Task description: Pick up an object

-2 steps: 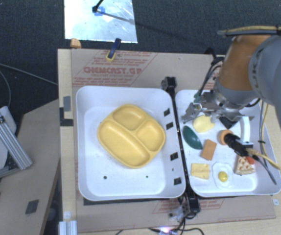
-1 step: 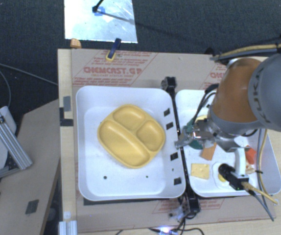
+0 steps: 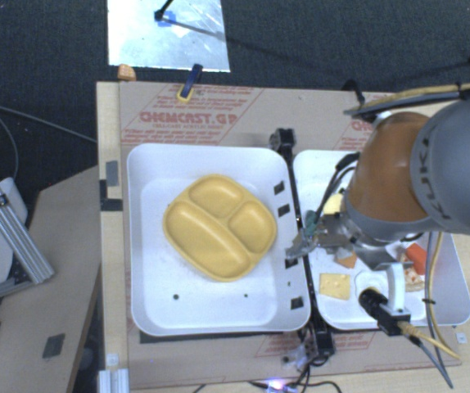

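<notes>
The grey arm with its orange band [image 3: 386, 174] reaches over the right bin [image 3: 321, 166]. Its gripper [image 3: 307, 241] hangs low at that bin's left wall, close to the divider between the two bins. A flat yellow square piece [image 3: 335, 286] lies on the bin floor just right of and below the gripper. A small orange piece [image 3: 347, 260] sits beside the wrist. A red-orange object [image 3: 416, 256] and a pale item [image 3: 413, 280] show at the bin's right, partly hidden by the arm.
The left bin [image 3: 149, 301] holds a yellow divided plate [image 3: 220, 226] in its middle. Black clips [image 3: 284, 211] line the wall between the bins. Cables [image 3: 431, 342] trail from the arm at the front right. A metal frame [image 3: 6, 219] stands at the far left.
</notes>
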You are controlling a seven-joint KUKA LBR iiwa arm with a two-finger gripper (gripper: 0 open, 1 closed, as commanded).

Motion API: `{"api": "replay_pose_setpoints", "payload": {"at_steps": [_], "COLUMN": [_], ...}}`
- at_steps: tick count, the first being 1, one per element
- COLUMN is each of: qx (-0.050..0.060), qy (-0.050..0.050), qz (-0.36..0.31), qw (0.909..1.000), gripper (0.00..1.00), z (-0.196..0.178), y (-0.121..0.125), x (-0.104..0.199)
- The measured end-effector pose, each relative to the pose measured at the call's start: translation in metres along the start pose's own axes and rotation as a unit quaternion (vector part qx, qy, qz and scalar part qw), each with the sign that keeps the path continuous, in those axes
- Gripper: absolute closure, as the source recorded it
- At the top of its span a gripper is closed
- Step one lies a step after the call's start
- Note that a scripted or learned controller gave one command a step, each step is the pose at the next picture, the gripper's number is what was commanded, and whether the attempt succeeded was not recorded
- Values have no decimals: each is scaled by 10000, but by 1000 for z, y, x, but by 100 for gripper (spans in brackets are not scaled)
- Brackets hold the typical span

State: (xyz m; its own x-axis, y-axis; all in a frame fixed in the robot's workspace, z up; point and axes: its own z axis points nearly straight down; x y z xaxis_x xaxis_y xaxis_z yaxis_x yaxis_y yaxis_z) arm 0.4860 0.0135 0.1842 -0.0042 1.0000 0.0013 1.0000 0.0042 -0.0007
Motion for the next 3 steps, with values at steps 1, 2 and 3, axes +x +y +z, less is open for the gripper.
{"api": "replay_pose_setpoints", "payload": {"at_steps": [1, 2, 3], "qx": [-50, -19, -17], "qy": [5, -4, -5], "qz": [-27, -19, -18], "qw": [10000, 10000, 10000], "gripper": [0, 100, 0], "z": [-36, -44, -44], "y": [60, 57, 57], "x": [49, 45, 46]}}
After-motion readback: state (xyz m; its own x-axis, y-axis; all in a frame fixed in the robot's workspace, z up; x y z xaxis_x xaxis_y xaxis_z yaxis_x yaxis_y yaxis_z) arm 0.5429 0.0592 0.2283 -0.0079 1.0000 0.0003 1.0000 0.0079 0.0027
